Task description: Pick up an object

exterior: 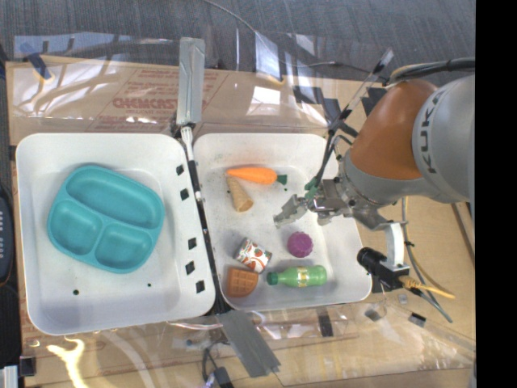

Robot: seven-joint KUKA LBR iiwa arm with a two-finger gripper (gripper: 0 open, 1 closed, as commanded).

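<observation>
**Tool hangs over the right bin, nothing seen in its grasp**

Your tool [297, 208] sits above the right bin [212, 148], toward that bin's right side, with the grey arm [420, 144] and its orange band reaching in from the right. You can see a metal finger [287, 212] pointing left and slightly down, but the spread of the tool is not readable from this slanted view, so you cannot tell whether it stands wide or narrow. Nothing shows between its tips.

Look below the tool and you find a purple ball [300, 244] just beside it, apart from the finger. A green bottle [299, 277] lies on its side near the bin's front wall, right under the ball. To the left of the bottle, a waffle-patterned brown piece [241, 282] rests in the front left corner, touching or nearly touching a small red and white can [254, 255] that lies tilted above it.

Farther back, an orange carrot [254, 175] lies crosswise, its green end pointing toward the tool. A tan cone [239, 194] sits just beneath the carrot's left end.

Over in the left bin [32, 297], you have a teal divided plate [106, 217] with three compartments, well apart from the tool. Both bins rest on the counter [97, 95].
</observation>
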